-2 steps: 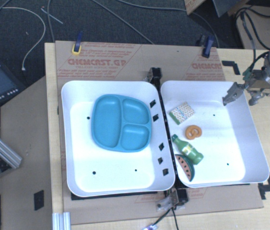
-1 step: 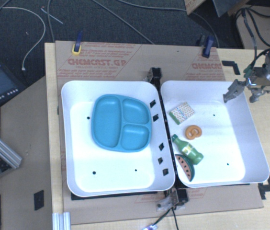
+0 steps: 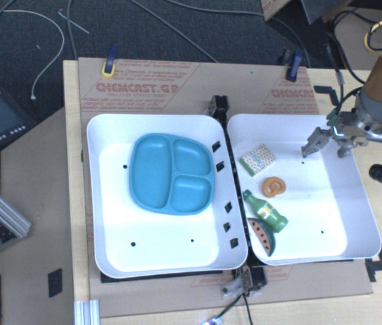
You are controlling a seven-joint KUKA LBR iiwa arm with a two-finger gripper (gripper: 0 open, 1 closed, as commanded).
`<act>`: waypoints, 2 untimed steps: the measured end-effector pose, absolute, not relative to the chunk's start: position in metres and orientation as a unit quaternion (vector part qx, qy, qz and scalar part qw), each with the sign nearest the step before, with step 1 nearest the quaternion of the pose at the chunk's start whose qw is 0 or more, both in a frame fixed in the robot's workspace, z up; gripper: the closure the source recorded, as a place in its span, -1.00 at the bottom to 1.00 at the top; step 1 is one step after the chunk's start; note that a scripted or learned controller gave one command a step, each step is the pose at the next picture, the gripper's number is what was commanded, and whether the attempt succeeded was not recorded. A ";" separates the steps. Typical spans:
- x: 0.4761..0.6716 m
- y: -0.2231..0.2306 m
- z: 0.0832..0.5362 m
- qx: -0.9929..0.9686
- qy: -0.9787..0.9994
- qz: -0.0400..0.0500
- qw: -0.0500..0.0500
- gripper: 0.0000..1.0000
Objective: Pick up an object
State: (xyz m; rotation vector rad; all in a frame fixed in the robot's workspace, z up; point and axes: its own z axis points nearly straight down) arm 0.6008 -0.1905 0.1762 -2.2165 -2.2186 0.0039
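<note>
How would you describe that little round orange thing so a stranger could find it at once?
Look in the right white bin, along its left side next to the divider. Between a patterned square packet above and a green bottle below lies the pretzel: the only round, orange-brown, ring-like piece there.

A blue divided plate point(image 3: 171, 174) lies in the left bin point(image 3: 110, 242); loose cables point(image 3: 49, 19) trail behind the bench.

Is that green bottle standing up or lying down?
Lying down: the green bottle rests on its side in the right bin.
</note>
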 end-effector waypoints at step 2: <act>0.596 -0.193 0.082 -0.707 -0.707 0.001 0.003 -1.00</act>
